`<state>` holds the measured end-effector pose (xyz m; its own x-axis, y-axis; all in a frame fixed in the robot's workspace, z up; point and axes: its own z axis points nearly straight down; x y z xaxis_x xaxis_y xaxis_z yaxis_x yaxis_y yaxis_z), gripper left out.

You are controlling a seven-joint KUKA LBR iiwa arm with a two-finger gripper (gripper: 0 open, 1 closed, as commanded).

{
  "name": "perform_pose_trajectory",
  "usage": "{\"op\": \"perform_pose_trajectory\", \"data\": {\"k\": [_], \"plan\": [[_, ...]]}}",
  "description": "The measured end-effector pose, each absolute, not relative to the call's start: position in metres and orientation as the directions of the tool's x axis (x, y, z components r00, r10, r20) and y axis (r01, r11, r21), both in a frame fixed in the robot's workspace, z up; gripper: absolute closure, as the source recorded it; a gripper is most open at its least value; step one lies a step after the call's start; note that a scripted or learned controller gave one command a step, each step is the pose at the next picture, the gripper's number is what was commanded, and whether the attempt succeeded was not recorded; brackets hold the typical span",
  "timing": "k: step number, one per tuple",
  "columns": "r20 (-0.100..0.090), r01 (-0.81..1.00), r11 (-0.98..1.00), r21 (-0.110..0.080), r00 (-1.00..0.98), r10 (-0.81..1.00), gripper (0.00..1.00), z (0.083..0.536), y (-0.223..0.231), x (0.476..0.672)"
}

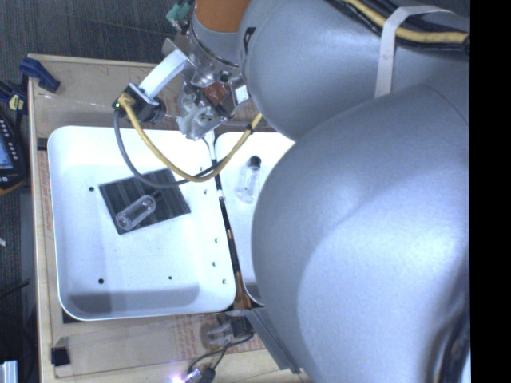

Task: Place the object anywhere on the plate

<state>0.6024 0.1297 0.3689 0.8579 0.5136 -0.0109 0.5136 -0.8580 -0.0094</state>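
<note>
Camera view: below our pincer, whose grip we cannot tell, the clear tube looks light, slippery; grab its middle.

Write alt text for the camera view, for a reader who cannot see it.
A clear tube lies on a dark plate in the left white bin, while the grey arm's hand sits above the bins' far edge. A second clear tube lies in the right bin, which the arm largely hides.
</note>
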Motion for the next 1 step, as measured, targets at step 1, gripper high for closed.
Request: {"op": "perform_pose_trajectory", "data": {"k": [1], "plan": [[-0.006,0.605,-0.796,-0.008,0.796,0.605,1.0,0.3357,0.1199,0.6404]]}}
